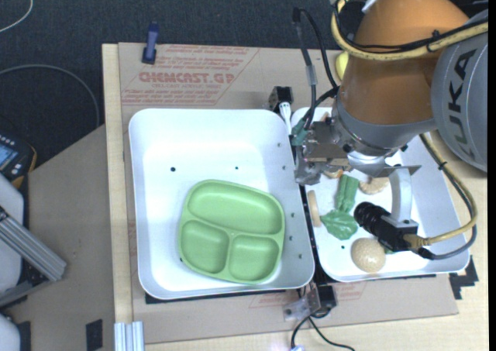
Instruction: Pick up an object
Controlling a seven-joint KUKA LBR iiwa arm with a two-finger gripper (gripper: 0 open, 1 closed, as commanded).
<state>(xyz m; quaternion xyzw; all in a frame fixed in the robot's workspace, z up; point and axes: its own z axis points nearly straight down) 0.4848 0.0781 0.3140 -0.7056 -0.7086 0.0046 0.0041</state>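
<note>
My gripper hangs low over the far left part of the right bin, mostly hidden under the orange and grey wrist. A green toy with a long handle lies just in front of it, its upper end reaching under the gripper. I cannot tell whether the gripper touches it. A beige round object rests near the bin's front edge. Left of the green toy, by the bin's left wall, lies a thin tan stick. A small beige piece peeks out beside the wrist.
The left bin holds a green divided plate in its front half. A brown cardboard sheet lies under and behind the bins. The arm covers most of the right bin's far half.
</note>
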